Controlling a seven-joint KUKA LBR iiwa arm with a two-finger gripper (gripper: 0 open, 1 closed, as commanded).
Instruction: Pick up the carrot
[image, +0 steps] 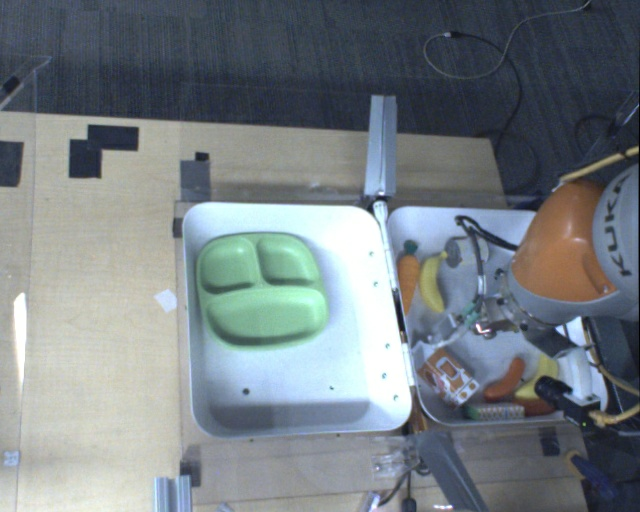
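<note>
Item 1, nearest the lens: my arm (575, 250), grey with its orange band, reaching in from the right and standing over the right bin (500, 218).

Item 2: left bin (290, 400), white and shallow. It holds 1 green divided tray (263, 288) with 3 compartments, set toward the bin's far left part.

Item 3: right bin, white, just beside the left one across a thin divider. It carries several small things, listed below.

Item 4: my pincer (478, 318), low in the middle of the right bin, below the wrist. I cannot tell how wide it stands; cables and glare blur that spot. Nothing can be seen held in it.

Item 5: carrot (408, 282), orange with a green top, lying lengthwise along the right bin's left wall, green end toward the far side. It sits left of my pincer and apart from it, with the banana between us.

Item 6: banana (432, 283), yellow, just beside the carrot on its right.

Item 7: small brown printed packet (449, 377), near the bin's front, below the pincer.

Item 8: reddish sausage-like piece (505, 378) and a dark red piece (520, 409) with a green one against it, at the front right.
</note>
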